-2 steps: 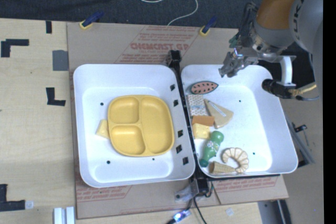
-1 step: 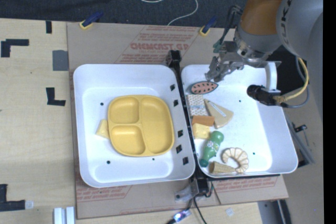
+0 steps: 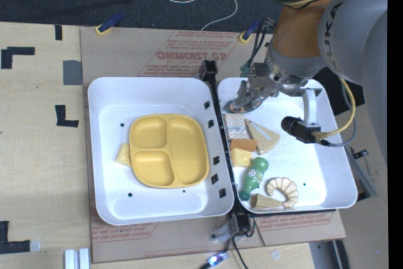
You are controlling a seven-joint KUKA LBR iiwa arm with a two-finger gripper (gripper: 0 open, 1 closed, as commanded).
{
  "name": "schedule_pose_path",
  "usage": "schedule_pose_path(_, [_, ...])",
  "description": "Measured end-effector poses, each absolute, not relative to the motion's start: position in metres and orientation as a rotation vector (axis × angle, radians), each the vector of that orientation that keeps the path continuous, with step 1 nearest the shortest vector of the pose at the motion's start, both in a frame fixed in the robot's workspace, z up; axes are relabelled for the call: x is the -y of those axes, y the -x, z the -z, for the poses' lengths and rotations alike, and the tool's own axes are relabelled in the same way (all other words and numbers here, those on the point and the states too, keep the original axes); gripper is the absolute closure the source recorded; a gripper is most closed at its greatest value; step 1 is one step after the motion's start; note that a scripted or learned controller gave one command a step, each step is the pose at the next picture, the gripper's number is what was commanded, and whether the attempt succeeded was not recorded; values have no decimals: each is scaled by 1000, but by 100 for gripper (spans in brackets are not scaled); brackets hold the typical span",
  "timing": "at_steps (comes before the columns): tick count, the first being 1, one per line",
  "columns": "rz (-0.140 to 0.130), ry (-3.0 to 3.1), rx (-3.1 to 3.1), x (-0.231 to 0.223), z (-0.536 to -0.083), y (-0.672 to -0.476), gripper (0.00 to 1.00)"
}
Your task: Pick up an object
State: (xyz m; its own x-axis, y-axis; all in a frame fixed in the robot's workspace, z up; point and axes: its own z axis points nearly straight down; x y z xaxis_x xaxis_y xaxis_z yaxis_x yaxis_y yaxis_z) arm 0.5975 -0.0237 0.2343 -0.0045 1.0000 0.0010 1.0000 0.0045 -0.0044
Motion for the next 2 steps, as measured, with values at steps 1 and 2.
schedule_pose_path(1, [-4,2212,2225,-24,-219,-576,100])
schedule_pose_path(2, [-2,2211,2226,-66,-226,-558,100])
